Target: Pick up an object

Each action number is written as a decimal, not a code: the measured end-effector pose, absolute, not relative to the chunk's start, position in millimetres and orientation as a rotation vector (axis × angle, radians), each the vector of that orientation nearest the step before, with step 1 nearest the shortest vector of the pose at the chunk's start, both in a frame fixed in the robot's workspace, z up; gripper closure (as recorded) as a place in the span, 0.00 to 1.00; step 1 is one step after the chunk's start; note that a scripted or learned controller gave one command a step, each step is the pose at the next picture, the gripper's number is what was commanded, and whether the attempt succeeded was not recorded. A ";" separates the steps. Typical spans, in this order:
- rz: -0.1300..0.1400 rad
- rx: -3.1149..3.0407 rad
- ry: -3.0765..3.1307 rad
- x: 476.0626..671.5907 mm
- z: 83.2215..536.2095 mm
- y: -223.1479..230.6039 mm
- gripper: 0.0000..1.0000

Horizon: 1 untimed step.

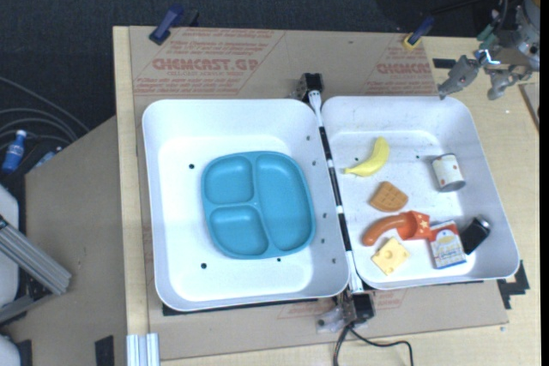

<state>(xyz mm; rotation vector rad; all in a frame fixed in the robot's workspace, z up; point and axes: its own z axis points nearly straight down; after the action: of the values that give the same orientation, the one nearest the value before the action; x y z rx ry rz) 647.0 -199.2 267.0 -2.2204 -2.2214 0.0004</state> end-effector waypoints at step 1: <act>0.003 -2.218 -2.220 665.7 136.5 -202.5 0.00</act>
<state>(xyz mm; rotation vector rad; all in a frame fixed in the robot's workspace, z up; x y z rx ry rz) 665.7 -202.5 136.5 -2.2178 -2.2202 0.0026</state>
